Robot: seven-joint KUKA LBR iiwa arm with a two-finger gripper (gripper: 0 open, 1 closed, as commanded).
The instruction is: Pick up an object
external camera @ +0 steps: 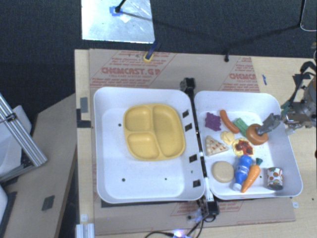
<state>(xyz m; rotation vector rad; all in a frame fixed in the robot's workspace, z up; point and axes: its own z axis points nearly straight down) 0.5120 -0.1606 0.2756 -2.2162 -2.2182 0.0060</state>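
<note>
The left bin carries a yellow divided plate near its centre. The right bin holds the toys: a purple piece, a sausage, a pizza slice, a blue bottle, a carrot and a small can in the near right corner. By the right wall lies a brown doughnut; the hand sits just up and right of it, touching or overlapping its rim. Whether it is spread or pinching, I cannot tell.
</note>
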